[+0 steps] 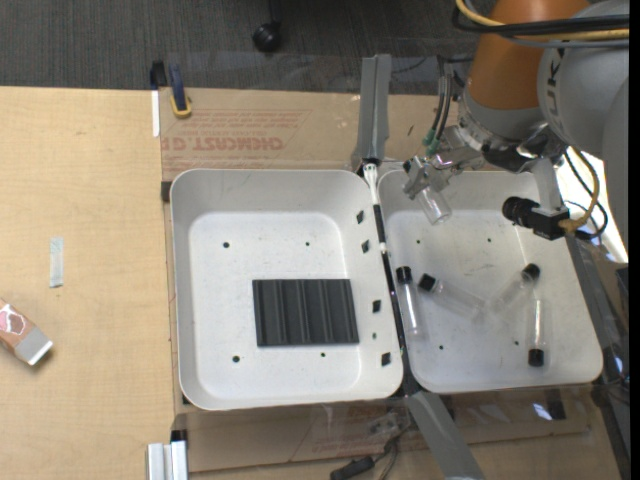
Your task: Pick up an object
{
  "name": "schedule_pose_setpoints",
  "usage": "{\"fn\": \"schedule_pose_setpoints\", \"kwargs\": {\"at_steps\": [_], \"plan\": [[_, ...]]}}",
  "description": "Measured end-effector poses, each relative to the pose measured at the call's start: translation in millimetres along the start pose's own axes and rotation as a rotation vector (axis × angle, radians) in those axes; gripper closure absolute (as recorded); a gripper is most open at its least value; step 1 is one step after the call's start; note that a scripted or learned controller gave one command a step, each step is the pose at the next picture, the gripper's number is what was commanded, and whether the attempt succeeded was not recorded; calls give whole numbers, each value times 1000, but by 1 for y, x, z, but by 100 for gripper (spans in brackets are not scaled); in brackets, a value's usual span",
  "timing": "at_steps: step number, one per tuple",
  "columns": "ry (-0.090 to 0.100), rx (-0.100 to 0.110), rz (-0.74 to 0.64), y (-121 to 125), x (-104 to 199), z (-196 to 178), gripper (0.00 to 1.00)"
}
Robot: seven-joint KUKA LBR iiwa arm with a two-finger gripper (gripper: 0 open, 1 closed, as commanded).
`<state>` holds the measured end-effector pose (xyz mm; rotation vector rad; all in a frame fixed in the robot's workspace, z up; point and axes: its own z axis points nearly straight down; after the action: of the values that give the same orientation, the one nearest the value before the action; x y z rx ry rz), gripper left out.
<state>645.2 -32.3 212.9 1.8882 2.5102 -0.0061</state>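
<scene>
As I look down on the bench [80, 188], I see the two white bins side by side, the left bin [200, 208] and the right bin [580, 363] touching along a middle seam. The grey arm [590, 58], with its orange band, reaches in from the right and hangs over the far edge of the right bin. In the left bin a dark ribbed panel [305, 311] lies flat near the middle of the floor. The gripper [428, 183] sits low over the right bin's far-left corner; I cannot tell how its jaws stand, as the tip is a clutter of small metal parts. A clear tube [409, 303] with a black cap lies along the right bin's left wall, and another clear tube [537, 330] lies near the right wall, its black cap toward me. A small black cap [427, 283] rests just beside the first tube. Nothing I can see sits in the gripper.
</scene>
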Motion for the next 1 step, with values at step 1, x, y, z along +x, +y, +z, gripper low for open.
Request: {"fn": "schedule_pose_setpoints", "kwargs": {"at_steps": [1], "plan": [[-1,1,-1,0,-1,-8,100]]}}
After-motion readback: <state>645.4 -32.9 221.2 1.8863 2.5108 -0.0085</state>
